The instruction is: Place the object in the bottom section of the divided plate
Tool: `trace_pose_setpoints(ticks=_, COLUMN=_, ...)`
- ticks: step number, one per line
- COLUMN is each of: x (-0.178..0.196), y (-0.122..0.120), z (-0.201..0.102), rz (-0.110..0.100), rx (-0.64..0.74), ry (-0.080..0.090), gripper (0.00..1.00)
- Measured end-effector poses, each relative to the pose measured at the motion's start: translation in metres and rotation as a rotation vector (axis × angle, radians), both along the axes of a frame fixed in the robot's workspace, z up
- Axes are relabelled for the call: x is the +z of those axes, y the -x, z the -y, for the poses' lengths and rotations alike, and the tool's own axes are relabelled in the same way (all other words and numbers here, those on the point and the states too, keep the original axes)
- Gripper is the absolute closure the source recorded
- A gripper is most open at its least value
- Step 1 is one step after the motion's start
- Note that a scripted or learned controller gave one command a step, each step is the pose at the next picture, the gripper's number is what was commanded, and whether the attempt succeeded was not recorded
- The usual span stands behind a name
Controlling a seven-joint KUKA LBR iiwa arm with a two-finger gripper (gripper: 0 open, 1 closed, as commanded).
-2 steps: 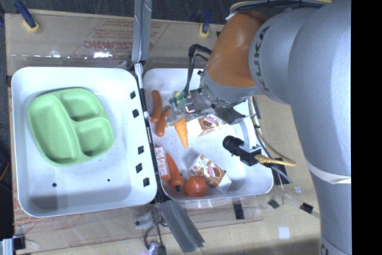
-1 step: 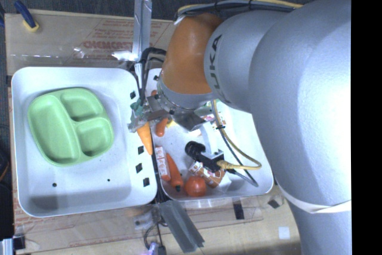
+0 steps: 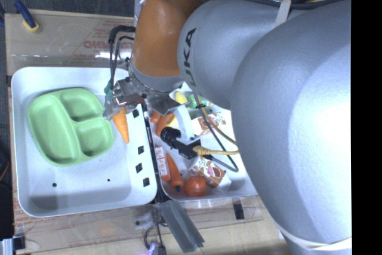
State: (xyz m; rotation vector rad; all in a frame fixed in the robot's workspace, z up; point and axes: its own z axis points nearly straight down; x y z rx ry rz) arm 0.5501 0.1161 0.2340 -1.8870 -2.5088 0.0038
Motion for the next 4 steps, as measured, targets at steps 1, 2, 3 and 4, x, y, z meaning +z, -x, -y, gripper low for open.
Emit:
trace_pose_setpoints(ticks=1, x=-0.028, y=-0.037, z=-0.067, rz=0.002, rx=0.222, ry=0.000, gripper=1.00)
trace_pose_setpoints(ticks=2, x=-0.030, y=-0.021, z=-0.049, rz=-0.003, rx=0.139, ry=0.001, gripper=1.00)
trace_pose_setpoints(ticks=3, x=-0.004, y=-0.079, z=-0.091, rz=0.002, rx=0.181, ry=0.000, gripper=1.00)
trace_pose_setpoints(ticks=4, x=-0.004, y=-0.079, z=-0.092, rz=0.002, rx=0.181, ry=0.000, gripper=0.00)
